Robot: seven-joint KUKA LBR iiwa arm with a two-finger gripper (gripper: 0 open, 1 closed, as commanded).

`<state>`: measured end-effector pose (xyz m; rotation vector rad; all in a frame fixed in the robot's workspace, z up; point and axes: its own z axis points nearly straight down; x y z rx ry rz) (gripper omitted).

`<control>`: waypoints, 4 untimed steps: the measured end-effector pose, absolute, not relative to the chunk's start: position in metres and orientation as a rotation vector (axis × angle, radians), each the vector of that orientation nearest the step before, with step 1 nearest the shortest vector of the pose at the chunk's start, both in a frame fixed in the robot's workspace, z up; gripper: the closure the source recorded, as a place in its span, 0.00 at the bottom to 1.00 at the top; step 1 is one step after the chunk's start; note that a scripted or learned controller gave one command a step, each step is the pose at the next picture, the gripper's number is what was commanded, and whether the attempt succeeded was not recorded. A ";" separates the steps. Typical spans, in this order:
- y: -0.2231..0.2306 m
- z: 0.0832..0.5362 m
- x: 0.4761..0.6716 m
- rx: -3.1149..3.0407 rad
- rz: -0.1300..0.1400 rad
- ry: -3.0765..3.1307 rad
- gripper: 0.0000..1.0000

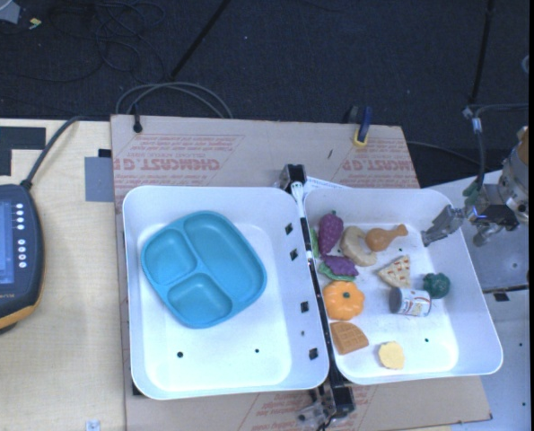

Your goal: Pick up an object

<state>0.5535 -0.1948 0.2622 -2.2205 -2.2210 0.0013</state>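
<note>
Evidently nothing is held yet: toy foods, among them a pumpkin (343, 300) and a small can (413, 303), are heaped in the right bin (482, 330). The gripper (468, 219) hangs over its far rim, jaws apart, presumably poised for descent.

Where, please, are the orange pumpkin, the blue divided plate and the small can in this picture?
orange pumpkin (344, 301), camera view, middle of its orange body.
blue divided plate (203, 268), camera view, the ridge where its compartments meet.
small can (414, 303), camera view, its labelled side as it lies tipped over.
</note>
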 end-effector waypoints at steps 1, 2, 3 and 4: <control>-0.159 0.166 0.591 -2.210 0.006 -2.219 0.00; -0.180 0.084 0.588 -2.220 0.004 -2.219 0.00; -0.181 0.097 0.589 -2.223 0.003 -2.216 1.00; -0.120 0.205 0.598 -2.218 -0.011 -2.233 1.00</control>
